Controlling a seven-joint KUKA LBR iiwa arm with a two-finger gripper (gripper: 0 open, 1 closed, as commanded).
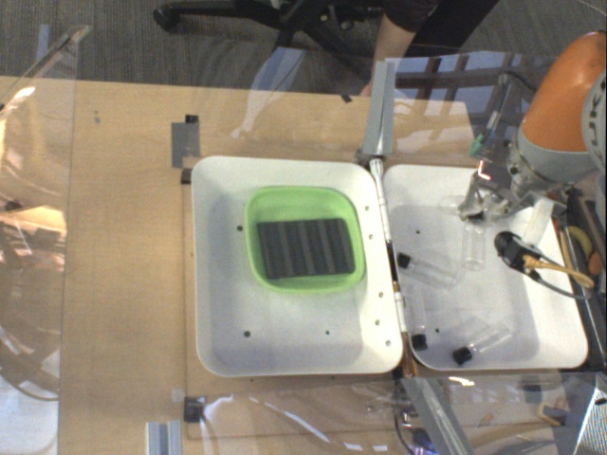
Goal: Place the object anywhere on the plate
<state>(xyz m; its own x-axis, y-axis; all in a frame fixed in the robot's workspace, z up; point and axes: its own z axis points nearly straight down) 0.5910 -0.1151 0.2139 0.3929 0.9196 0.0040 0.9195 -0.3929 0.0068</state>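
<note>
Nearest lay two clear vials [482,341] on the right bin [560,344] floor for access; beyond, my gripper [477,204] hovered above that bin, its grip state indeterminate, well apart from the green plate [303,207] awaiting placement in the left bin [218,292].

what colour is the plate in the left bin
Bright green rim with a dark ribbed grey centre, seen best in the camera view.
</note>
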